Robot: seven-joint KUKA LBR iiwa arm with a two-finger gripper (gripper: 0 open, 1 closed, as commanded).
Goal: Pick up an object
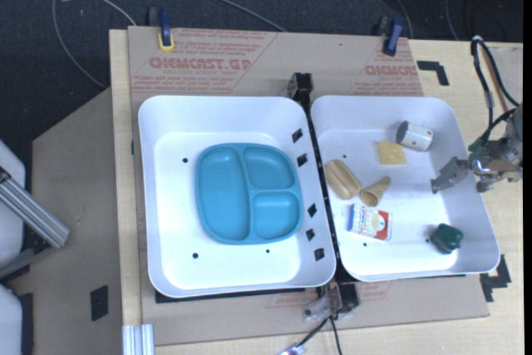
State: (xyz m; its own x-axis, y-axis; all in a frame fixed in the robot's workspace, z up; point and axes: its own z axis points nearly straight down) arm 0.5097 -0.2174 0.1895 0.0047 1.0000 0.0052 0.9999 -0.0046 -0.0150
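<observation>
A blue divided plate (248,193) is seen in the left bin (158,179), far to the left of the fingers (453,176). In the right bin (465,258), two tan rolls (342,178), a small cone (374,191) and a white packet (368,223) are set left of the fingers; a yellow block (391,152) and a grey-white cylinder (414,135) lie up and left. The dark green object (446,238) lies nearest, just below the fingers. One grey finger is seen angled over the bin floor; their spread cannot be told, and nothing is seen held.
</observation>
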